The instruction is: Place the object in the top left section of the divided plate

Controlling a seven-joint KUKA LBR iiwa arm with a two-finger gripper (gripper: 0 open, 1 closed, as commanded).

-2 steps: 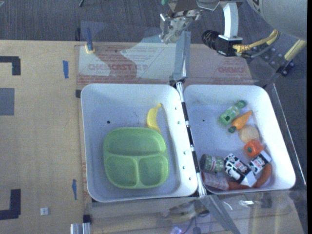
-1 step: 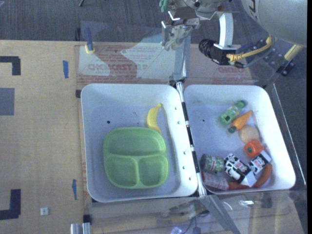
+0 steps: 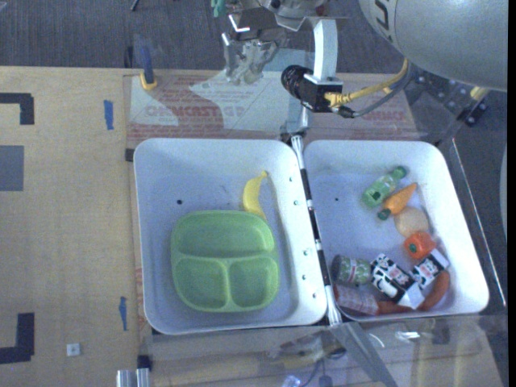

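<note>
In the camera view, a green divided plate (image 3: 225,259) is seen lying flat in the left white bin (image 3: 153,168), toward that bin's near edge. The plate is divided into one long section along its far side and two smaller sections along its near side. A yellow banana (image 3: 255,193) is found just beyond the plate's far right corner, resting on the bin floor and touching or nearly touching the plate's rim; none of it lies inside a section.

To the right of the plate, past the divider between the bins, the right white bin (image 3: 451,184) holds a cluster of small toy foods. A green bottle (image 3: 382,187) and an orange carrot (image 3: 399,199) are seen farthest from the plate; a black-and-white cow-patterned carton (image 3: 390,274) and a dark can (image 3: 351,270) lie nearer to it, close to the divider.

The gripper (image 3: 246,59) is held well beyond the plate, past the far rim of the left bin, above a printed sheet. Nothing is seen between the fingers; whether they are spread or closed cannot be told.
</note>
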